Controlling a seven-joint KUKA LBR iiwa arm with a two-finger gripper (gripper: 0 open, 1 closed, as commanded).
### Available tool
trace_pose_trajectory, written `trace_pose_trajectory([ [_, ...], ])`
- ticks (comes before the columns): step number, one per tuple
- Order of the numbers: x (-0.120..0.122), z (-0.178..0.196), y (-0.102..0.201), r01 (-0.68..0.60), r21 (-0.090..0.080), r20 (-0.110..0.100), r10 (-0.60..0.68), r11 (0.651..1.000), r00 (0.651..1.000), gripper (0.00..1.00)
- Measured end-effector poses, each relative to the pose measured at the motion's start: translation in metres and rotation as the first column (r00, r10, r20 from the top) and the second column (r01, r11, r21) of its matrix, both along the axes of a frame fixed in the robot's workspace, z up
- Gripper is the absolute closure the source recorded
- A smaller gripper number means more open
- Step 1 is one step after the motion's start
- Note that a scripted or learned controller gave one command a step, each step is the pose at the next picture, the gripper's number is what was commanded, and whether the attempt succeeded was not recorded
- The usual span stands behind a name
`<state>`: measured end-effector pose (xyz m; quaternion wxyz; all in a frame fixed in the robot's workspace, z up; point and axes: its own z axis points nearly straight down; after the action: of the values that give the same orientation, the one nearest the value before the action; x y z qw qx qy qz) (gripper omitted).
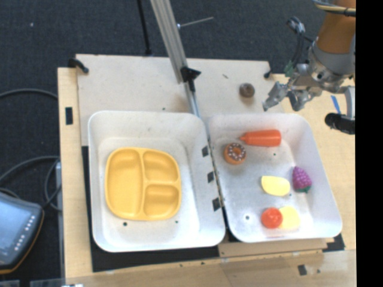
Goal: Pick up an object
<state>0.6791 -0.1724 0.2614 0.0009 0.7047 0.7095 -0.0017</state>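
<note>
The right bin (317, 160) holds an orange carrot (261, 138) at its far side and a brown donut (234, 153) just left of it. A yellow lemon-shaped piece (275, 186) lies mid-bin, with purple grapes (301, 179) to its right. Near the front sit a red tomato (271, 218) and a pale yellow piece (289, 218). My gripper (285, 98) hangs above the bench just beyond the bin's far right rim, open, with nothing between its fingers.
The left bin (96, 136) holds a yellow divided tray (143, 183). A slanted metal post (170, 34) rises between the bins at the back. A small brown round object (246, 90) lies on the bench behind the right bin.
</note>
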Motion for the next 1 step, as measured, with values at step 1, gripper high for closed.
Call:
trace_pose_trajectory([
  [1,-0.0496,-0.1372,0.058,0.003,0.004,-0.007,-0.003,1.0,1.0,0.0],
])
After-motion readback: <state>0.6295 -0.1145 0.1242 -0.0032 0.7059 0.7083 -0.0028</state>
